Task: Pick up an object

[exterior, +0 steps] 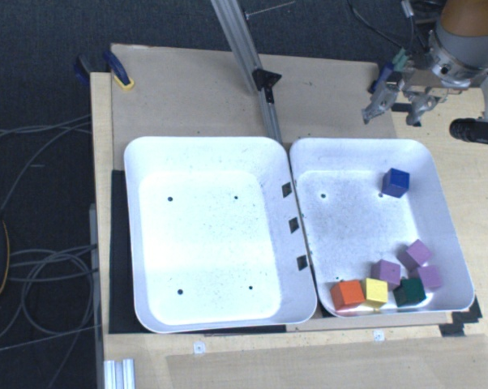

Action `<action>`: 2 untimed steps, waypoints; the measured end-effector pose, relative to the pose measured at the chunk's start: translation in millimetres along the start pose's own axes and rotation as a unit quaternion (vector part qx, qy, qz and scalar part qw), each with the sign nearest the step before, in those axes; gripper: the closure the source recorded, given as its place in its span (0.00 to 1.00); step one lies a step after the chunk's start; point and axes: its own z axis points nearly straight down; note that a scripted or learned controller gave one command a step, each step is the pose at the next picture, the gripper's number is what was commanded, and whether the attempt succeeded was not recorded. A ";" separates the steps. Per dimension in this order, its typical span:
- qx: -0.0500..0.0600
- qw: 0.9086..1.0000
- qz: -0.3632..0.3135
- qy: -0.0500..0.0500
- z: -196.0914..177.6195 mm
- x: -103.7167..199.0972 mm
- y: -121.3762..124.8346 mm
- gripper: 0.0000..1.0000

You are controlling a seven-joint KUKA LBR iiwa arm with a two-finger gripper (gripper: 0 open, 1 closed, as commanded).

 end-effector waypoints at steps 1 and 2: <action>0.000 1.000 0.000 0.000 0.0 -0.3 -0.1 0.00; 0.003 1.000 0.000 0.001 59.2 8.6 0.5 0.00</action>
